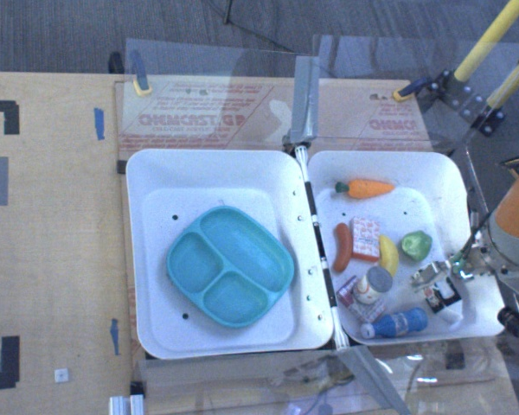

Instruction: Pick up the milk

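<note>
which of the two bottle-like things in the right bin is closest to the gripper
The blue bottle, lying along the bin's front edge just left of the gripper; the grey-capped one sits farther left.

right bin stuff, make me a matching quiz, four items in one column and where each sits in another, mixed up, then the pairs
Items
1. carrot
2. blue bottle
3. green pepper
4. sausage

Places
A. near edge of the right bin, bottom of the view
B. far end of that bin, top of the view
C. left side, by the divider next to the left bin
D. right of the banana, closest to the gripper

Pairs: 1-B, 2-A, 3-D, 4-C
</note>
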Action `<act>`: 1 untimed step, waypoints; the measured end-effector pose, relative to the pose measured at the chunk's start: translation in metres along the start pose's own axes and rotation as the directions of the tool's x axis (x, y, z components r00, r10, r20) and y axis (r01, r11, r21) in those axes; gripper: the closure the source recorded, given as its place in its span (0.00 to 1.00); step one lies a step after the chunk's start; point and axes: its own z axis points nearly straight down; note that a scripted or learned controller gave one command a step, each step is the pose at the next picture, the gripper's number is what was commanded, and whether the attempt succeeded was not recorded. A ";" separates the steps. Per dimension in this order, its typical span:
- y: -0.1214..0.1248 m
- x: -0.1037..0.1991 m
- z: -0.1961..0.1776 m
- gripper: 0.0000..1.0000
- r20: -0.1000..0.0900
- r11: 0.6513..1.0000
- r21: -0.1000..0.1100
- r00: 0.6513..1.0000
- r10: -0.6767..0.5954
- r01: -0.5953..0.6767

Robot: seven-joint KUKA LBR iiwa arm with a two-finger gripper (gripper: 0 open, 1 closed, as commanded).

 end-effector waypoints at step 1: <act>-0.002 -0.004 -0.007 1.00 0.002 1.000 0.000 1.000 0.009 -0.009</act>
